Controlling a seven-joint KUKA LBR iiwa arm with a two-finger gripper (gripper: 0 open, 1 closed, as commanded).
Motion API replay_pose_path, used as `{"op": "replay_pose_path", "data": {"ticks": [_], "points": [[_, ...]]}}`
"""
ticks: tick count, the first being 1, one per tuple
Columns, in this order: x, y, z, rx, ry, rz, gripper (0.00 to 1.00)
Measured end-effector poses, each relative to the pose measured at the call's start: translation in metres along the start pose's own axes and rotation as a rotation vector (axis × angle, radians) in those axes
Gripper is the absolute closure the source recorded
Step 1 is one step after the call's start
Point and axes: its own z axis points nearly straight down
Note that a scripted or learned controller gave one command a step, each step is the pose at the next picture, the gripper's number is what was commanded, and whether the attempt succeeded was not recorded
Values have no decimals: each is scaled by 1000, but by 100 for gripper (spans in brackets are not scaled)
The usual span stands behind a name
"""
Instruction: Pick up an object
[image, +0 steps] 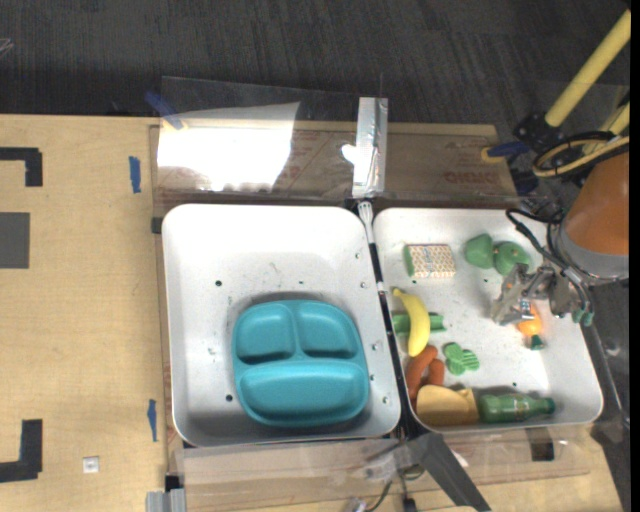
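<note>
My gripper (516, 300) hangs low over the right side of the right bin (575, 375), reaching in from the right under the arm's orange band (605, 215). A small orange piece (531, 323) lies right beside it, with a bit of green at its lower end; whether they touch is unclear. Green toy vegetables (494, 252) sit just behind the gripper. Farther left lie a speckled block (430, 260), a yellow banana (414, 318), an orange-red carrot (421, 368) and a small green piece (460, 357). A green bottle (514, 406) and a tan wedge (445, 403) rest along the front wall.
The left bin (200, 250) holds a teal divided tray (298, 362) near its front. A ridge (378, 300) separates the two bins. Cables and a yellow pole (590, 70) stand behind the right bin. Bare white floor shows in the right bin's middle.
</note>
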Motion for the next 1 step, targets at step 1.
{"op": "replay_pose_path", "data": {"ticks": [1], "points": [[-27,65,-91,-4,4,-19,100]]}}
